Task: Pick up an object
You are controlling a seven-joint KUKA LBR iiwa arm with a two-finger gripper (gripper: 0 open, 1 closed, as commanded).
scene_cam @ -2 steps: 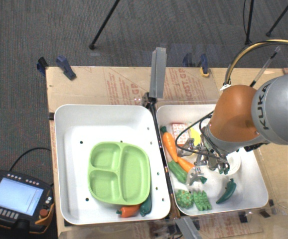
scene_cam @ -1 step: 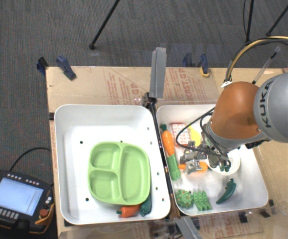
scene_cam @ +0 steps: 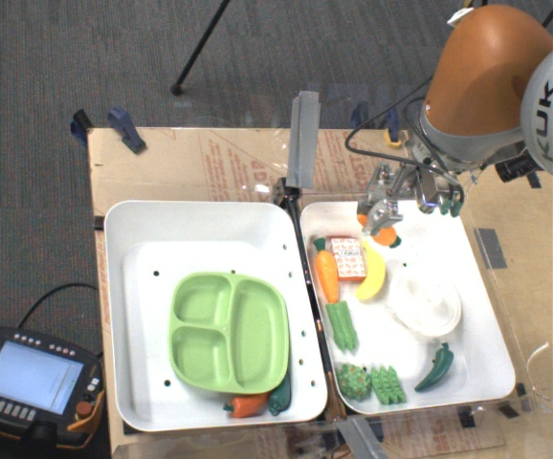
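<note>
My gripper (scene_cam: 383, 216) hangs over the far left part of the right bin (scene_cam: 482, 285), below the orange band of the arm. A small orange object (scene_cam: 386, 235) lies right under it, partly hidden by the gripper; I cannot tell whether it is held or lying in the bin. Close by, toward the front, are a red and white box (scene_cam: 347, 258), a carrot (scene_cam: 326, 275) and a yellow banana (scene_cam: 373, 277).
The right bin also holds a white bowl (scene_cam: 427, 306), a green pod (scene_cam: 342, 325), a broccoli (scene_cam: 354, 381), a ridged green piece (scene_cam: 387, 384) and a dark green pepper (scene_cam: 436, 368). In the left bin (scene_cam: 133, 256) lie a green divided plate (scene_cam: 229, 331) and an orange pepper (scene_cam: 248, 405).
</note>
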